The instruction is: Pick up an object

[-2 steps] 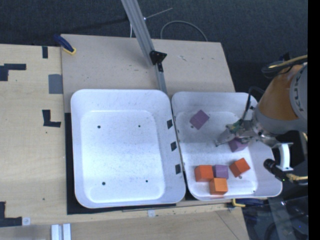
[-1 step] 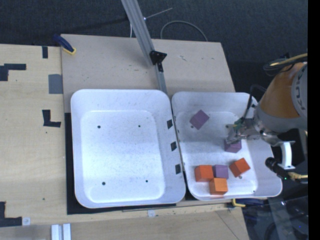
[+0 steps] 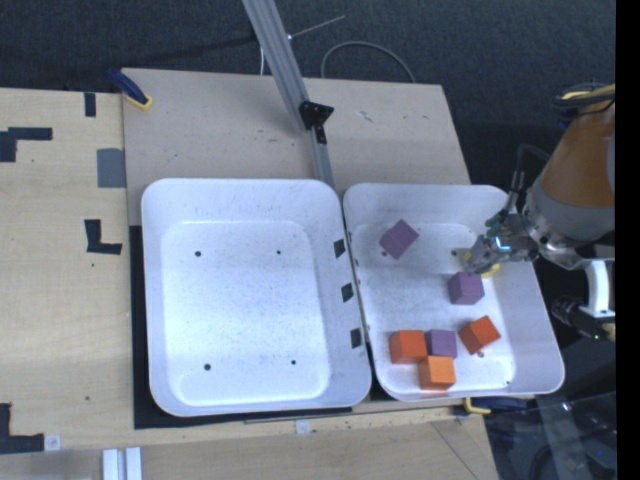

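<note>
Landmark: the right bin (image 3: 380, 208), a shallow white tray; every place below is given relative to it.
Arm: grey with an orange band (image 3: 583, 163), reaching in over the right bin's right-hand rim.
Gripper (image 3: 478, 258): low over the right bin's right-centre area, close to its floor, pointing toward the bin's middle.
Claw state: it cannot be told how far open the claw is, and no block is seen in its grasp.
Nearest block: a purple cube (image 3: 465, 289) just below the gripper tip, on the right bin's floor; whether they touch cannot be told.
Second purple cube (image 3: 399, 238): in the upper middle of the right bin, tilted, apart from the others.
Cluster near the front rim of the right bin: an orange-red block (image 3: 407, 346), a small purple block (image 3: 442, 342) touching its right side, and an orange block (image 3: 436, 371) just in front of them.
Red-orange cube (image 3: 481, 333): right of that cluster, turned at an angle.
Left bin (image 3: 160, 298): a larger white tray lying against the right bin's left rim.
</note>
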### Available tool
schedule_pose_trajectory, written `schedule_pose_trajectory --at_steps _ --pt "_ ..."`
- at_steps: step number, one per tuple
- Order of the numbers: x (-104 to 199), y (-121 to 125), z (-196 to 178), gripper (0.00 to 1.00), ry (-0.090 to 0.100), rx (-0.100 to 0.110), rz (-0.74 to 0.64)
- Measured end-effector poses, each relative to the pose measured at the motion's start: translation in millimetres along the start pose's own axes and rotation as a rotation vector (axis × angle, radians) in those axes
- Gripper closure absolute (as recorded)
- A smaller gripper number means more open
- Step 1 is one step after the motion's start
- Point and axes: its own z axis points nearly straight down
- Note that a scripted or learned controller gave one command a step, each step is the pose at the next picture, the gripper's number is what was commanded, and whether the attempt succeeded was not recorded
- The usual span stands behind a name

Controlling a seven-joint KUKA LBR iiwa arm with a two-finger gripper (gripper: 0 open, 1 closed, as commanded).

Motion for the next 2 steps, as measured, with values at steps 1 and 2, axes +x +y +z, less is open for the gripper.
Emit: schedule_pose_trajectory --at_steps 1,2 --pt "0.2 1.2 -34.8 1.0 0.0 0.001 0.001" --pt "52.8 0.4 -25.5 1.0 0.003 0.006 -0.003"
